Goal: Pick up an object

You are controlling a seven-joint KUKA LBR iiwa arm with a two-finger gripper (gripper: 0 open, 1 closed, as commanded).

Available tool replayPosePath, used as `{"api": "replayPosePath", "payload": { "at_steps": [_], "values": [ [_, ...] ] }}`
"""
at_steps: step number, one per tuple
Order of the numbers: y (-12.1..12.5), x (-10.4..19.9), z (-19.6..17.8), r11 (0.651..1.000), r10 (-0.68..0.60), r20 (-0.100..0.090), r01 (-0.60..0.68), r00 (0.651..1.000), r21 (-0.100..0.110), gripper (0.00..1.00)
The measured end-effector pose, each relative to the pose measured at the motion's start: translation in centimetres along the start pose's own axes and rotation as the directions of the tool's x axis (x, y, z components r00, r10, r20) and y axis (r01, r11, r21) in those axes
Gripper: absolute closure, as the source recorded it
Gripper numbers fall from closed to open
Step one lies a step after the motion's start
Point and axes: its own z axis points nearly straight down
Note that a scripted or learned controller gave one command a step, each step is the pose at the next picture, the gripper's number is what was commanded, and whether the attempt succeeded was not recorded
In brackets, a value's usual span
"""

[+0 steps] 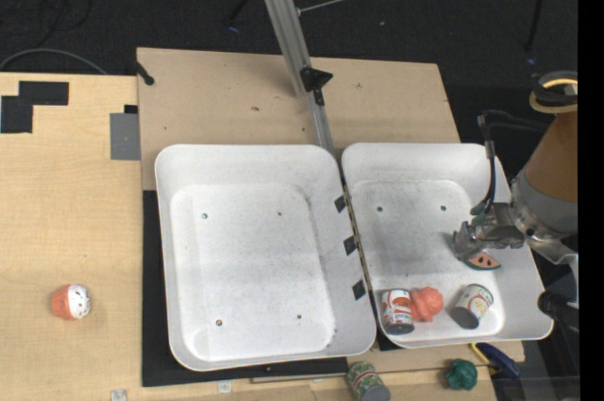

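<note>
- Nearest me, off the bins on the counter's front edge: a dark green knobbly lump (461, 375) and a small green-topped jar (363, 380). Both sit outside the picking area.
- Right-hand white plastic bin (415, 165), front row: a red-and-white labelled can (397, 309) touching a crumpled orange-red soft lump (427, 303), and a grey tilted tin (472, 305) just beside. I read these as the candidates.
- Claw (478, 243) is low over that bin, just behind the tin; I cannot tell its opening or whether it grips anything.
- Left-hand white plastic bin (247, 165), likely the drop side.
</note>
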Motion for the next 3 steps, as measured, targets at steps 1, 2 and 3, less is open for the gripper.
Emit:
{"api": "replayPosePath", "payload": {
  "at_steps": [1, 2, 3],
  "values": [
    [0.0, 0.0, -0.1, 1.0, 0.0, -0.001, 0.0, 1.0, 0.006, 1.0],
    [0.6, 5.5, -1.4, 1.0, -0.004, -0.003, 0.004, 1.0, 0.004, 1.0],
    [1.1, 9.8, -1.8, 1.0, -0.003, -0.003, 0.003, 1.0, 0.005, 1.0]
  ]
}}
